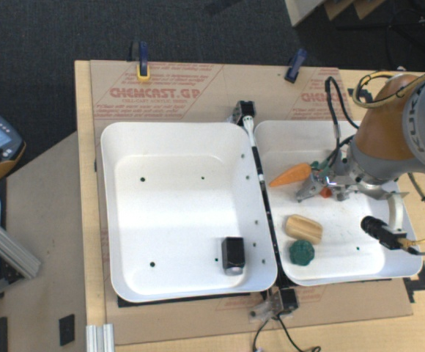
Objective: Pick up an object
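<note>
**Gripper low in right bin, next to carrot**

The arm [407,141] comes in from the right of the camera view and bends down over the right bin [344,266]. Its orange band sits approx. above the bin's far right corner. The gripper [311,185] is low in the far half of that bin, pointing left toward the divider btw. the two bins. Can't tell how far open it is, nor whether it has hold of anything: at this angle the tip is a small tangle of grey metal.

The orange carrot [291,174] lies on the bin floor, pointed end toward the divider, thick end toward the gripper. That thick end is right at the gripper tip, touching or just short of it; can't tell which.

Other items in the right bin:
- Tan cylinder [303,228], on its side, nearer the front edge, apart from the carrot.
- Green lump [302,252], roundish, just in front of the cylinder, touching or nearly so.

The left bin [168,211] holds one black block [233,255] near its front right corner, close to the divider.

Both bins sit on a cardboard sheet [198,86] w/ red print, held at the far edge by two blue clamps [142,54].
</note>
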